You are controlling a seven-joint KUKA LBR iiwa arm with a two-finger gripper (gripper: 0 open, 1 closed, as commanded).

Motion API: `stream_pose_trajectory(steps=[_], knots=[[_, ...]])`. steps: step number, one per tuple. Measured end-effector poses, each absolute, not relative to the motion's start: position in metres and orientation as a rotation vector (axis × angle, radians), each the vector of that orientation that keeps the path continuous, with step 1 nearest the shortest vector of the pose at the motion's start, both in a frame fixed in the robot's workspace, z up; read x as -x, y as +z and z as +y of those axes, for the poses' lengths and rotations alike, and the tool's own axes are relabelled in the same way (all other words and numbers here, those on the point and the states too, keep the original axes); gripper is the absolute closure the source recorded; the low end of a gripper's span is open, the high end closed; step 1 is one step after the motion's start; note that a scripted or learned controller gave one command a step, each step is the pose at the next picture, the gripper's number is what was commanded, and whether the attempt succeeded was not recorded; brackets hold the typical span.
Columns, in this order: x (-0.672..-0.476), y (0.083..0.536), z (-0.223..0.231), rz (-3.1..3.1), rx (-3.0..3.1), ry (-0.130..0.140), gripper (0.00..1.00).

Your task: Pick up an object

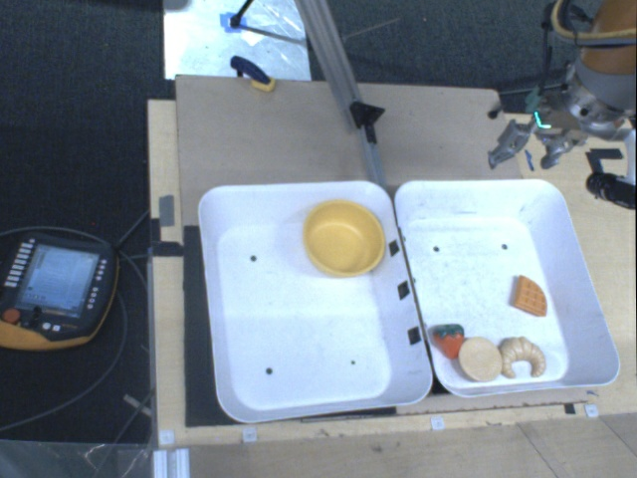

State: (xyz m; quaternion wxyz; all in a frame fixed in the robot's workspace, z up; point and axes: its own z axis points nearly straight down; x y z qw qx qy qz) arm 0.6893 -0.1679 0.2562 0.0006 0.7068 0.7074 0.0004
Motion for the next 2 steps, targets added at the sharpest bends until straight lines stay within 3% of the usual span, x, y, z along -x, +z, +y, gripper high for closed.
stream_pose_trajectory(steps=[1,2], knots=[[-0.689,0.256,-0.168,2.222,-2.22,0.001,0.0],[-0.691,0.196,-0.173,2.223,-2.223,-0.003,0.0]])
